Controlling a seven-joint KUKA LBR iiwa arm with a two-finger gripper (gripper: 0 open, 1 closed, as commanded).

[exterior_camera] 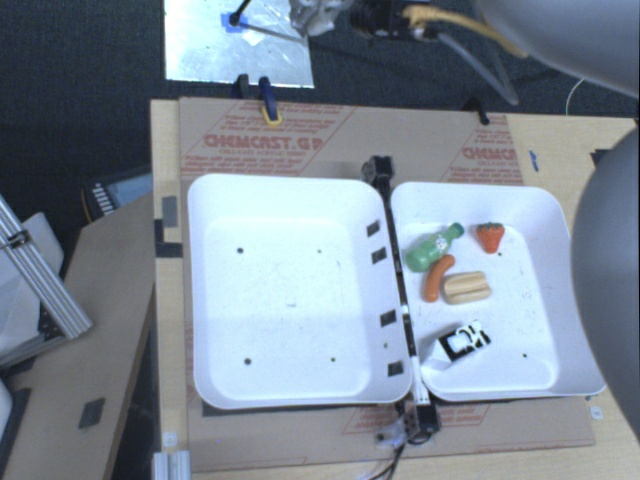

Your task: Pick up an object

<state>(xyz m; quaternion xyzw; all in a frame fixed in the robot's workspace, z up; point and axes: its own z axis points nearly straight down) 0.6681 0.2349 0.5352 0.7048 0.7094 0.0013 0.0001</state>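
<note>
Camera view: the gripper (318, 6) hangs high at the top edge, beyond the far end of the bench, and whether it is open or closed cannot be told from here. Well below and to its right, in the right bin (530, 363), lie a green bottle (433, 247), a strawberry (489, 236), an orange carrot (436, 277) touching a bread roll (466, 287), and a black-and-white block (463, 341) apart from the rest. The left bin (290, 298) sits almost directly beneath the gripper's side. I judge the pick has not begun: the approach is pending. The next move calls for travelling over the right bin and descending on one separate item.
</note>
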